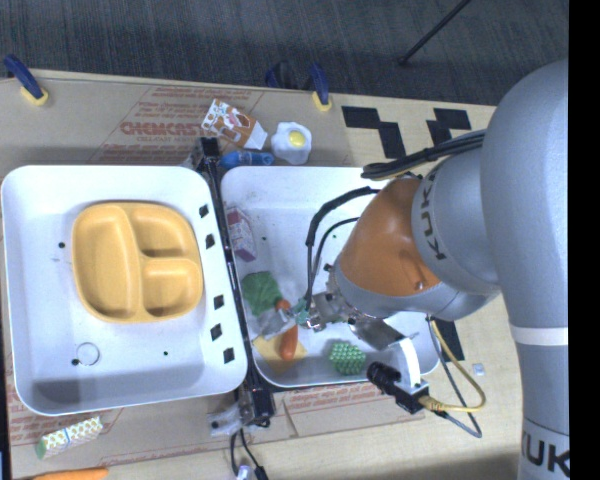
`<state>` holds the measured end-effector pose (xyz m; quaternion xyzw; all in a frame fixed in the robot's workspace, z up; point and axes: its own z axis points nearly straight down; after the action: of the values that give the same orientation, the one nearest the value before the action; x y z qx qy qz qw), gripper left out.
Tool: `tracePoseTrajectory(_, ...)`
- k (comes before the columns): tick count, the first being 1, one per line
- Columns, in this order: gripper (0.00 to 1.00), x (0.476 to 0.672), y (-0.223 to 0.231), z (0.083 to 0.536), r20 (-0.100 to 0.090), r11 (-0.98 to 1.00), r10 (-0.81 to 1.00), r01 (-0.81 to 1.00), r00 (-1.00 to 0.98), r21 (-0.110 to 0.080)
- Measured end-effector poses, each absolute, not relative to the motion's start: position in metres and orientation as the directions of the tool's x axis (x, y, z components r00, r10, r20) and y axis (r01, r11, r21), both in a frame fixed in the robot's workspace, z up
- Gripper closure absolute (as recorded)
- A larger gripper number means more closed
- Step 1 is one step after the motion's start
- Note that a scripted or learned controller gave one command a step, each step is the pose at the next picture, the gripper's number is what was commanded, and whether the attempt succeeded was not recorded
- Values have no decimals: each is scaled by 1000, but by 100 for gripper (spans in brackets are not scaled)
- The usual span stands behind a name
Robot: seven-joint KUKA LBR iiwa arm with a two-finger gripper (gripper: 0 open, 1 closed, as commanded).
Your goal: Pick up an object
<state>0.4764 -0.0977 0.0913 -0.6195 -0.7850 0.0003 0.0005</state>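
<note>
Camera view: we have the arm low over the right bin (280, 183), its claw (305, 311) down among the small items.

We judge the step in hand to be closing on one item in that cluster, and it would go best if we centre on a single piece, such as the orange piece (289, 342) or the green leafy piece (261, 290), keeping off the bin wall. The wrist hides the claw's tips, so we cannot tell whether it is wide, narrow or holding. We count two white bins, one yellow divided tray (137, 260) in the left bin (20, 268), and one green studded block (346, 356) near the right bin's front edge.
</note>
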Motion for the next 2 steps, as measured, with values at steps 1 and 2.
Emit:
tracePoseTrajectory(1,0,476,-98,91,0,233,973,973,-233,-1)
tracePoseTrajectory(2,0,476,-98,91,0,233,973,973,-233,-1)
